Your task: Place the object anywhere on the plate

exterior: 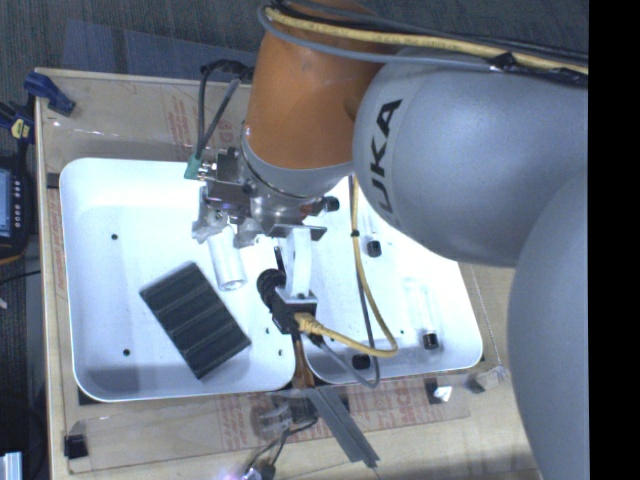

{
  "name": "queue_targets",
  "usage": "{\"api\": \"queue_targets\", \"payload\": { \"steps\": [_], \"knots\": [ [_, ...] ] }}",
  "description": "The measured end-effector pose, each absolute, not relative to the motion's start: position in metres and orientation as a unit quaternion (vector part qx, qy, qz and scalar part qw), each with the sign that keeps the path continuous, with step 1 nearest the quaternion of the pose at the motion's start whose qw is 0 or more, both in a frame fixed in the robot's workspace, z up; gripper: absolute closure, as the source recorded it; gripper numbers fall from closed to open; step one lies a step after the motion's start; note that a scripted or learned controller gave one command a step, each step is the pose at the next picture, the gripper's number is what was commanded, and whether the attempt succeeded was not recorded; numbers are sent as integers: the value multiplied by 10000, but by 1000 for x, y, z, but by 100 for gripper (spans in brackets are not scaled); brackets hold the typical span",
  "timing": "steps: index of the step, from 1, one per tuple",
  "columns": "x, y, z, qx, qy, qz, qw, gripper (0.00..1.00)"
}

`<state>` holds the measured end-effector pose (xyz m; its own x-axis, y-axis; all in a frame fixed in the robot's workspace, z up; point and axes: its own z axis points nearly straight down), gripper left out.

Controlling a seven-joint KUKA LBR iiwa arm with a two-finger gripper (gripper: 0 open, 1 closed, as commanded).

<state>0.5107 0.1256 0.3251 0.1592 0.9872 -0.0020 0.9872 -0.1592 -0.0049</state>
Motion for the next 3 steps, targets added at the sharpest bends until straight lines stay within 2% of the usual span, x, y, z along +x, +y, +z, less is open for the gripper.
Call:
{"api": "queue_targets", "payload": {
  "steps": [1, 2, 3],
  "knots": [
    [486, 186, 235, -7341, -6790, 32, 6, 100],
    [536, 154, 93, -8047, -5936, -10, 9, 100],
    [568, 206, 92, -7872, -6167, 5, 14, 100]
  ]
}}
